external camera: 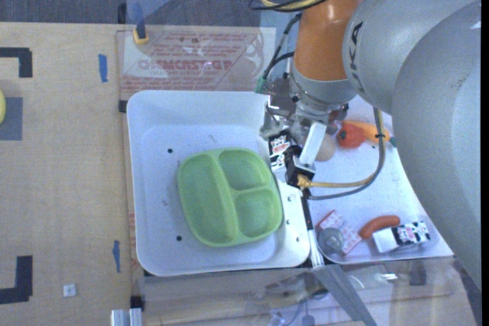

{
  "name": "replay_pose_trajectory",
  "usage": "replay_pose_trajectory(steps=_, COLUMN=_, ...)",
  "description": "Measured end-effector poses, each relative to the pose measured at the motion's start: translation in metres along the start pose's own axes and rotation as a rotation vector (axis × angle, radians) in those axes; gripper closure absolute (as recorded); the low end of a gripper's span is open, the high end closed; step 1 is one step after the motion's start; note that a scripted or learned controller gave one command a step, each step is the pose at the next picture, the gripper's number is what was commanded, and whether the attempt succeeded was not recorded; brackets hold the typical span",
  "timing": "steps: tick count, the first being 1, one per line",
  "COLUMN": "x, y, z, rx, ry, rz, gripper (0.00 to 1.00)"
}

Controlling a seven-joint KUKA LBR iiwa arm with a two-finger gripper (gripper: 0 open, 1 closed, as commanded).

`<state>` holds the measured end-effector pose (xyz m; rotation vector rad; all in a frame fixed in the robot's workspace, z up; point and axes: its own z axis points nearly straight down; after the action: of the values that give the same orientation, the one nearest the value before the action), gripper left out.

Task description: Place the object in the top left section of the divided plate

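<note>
Hovering over the shared wall between the two bins, the gripper (284, 153) sits just beside the far right corner of the green divided plate (200, 202), which lies in the left bin (149, 164). Whether the gripper is spread, pressed together or pinching something cannot be told from this slant, since the wrist of the arm (328, 34) covers it. Which thing the task means is therefore a judgement. The likely candidates lie in the right bin (397, 179): an orange carrot-like toy (353, 136) just right of the gripper, and at the near end a red sausage-shaped piece (380, 225), a round red-and-white packet (336, 237) and a small black-and-white item (414, 234).

All three sections of the plate are bare. One large section takes its left side, and two smaller ones sit on its right, one far and one near. The far small section is the one closest to the gripper. The plate's far left corner, probably the target, lies further left across the plate.

If the gripper carries something, the coming move is a short leftward travel over the plate. If not, it must first go right to the carrot toy, whose long axis runs roughly left to right, so a grasp across its width looks best
</note>
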<state>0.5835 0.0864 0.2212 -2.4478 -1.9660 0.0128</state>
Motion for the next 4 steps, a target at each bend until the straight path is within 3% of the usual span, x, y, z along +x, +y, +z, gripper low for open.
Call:
replay_pose_trajectory(steps=1, x=0.000, y=0.000, z=0.000, rx=0.000, ry=0.000, rz=0.000, gripper=0.00)
replay_pose_trajectory(steps=2, x=-0.047, y=0.009, z=0.020, rx=0.003, ry=0.002, rz=-0.161, gripper=0.00)
replay_pose_trajectory(steps=3, x=-0.124, y=-0.047, z=0.042, rx=0.002, ry=0.003, rz=-0.244, gripper=0.00)
replay_pose_trajectory(steps=4, x=-0.124, y=-0.047, z=0.036, rx=0.007, ry=0.003, rz=-0.242, gripper=1.00)
